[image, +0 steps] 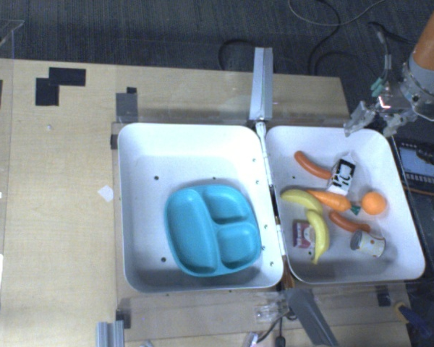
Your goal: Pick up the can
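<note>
A small grey can (367, 244) lies on its side near the front right of the right bin (403, 194). A dark red labelled can-like item (301, 233) lies next to a banana (315, 219) at the bin's front left. My gripper (377, 116) hovers over the bin's far right corner, well behind both items. Its fingers (356, 116) are spread open with nothing between them. The arm's orange band (432, 45) is at the upper right.
The right bin also holds two red-orange sausages (313, 166), a carrot (331, 200), an orange (374, 203) and a black-and-white packet (341, 176). A blue divided tray (211, 228) sits in the left bin (141, 194). A metal post (262, 85) stands behind the divider.
</note>
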Robot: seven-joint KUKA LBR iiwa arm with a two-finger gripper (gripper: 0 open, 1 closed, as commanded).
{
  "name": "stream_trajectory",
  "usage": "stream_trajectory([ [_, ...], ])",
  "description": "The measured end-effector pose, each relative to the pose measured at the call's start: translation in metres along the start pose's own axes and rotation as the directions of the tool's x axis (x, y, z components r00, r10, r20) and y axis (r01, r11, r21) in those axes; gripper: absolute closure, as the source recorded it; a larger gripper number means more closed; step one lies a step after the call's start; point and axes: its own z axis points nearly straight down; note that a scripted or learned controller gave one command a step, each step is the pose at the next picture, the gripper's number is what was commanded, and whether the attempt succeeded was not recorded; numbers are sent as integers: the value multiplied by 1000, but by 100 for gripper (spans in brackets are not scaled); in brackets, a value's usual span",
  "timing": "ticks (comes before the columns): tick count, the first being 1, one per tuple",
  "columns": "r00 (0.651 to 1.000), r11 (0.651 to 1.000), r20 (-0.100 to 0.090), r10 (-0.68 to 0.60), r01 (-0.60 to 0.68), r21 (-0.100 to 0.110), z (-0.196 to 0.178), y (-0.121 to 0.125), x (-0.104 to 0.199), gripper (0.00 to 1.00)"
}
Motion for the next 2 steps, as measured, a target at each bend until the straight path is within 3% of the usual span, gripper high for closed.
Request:
stream_trajectory([
  [1,999,999,1,49,-49,2,114,-1,-38,0],
  [2,998,998,1,58,-58,-12,159,-17,-33,0],
])
